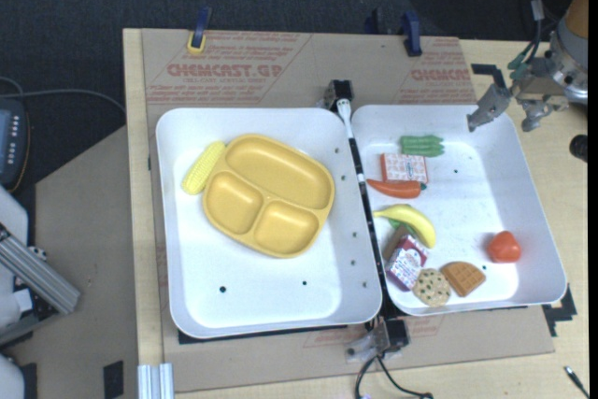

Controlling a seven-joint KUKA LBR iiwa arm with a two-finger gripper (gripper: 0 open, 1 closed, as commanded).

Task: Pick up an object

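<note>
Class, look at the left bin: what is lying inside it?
Inside the left bin lie a yellow divided tray and a corn cob touching the tray's left edge. All three tray compartments look bare. Whatever sits beneath the tray is covered, so it cannot be seen.

**Hidden and cut-off items**

Arm (572, 33): cut off by the right edge; only the wrist end shows.
Tool (512, 107): small and blurred; finger spacing cannot be read.
Red packet (405, 262): top overlapped by the banana (408, 220); print illegible.
Red-and-white box (404, 168): label too small to read.
</note>
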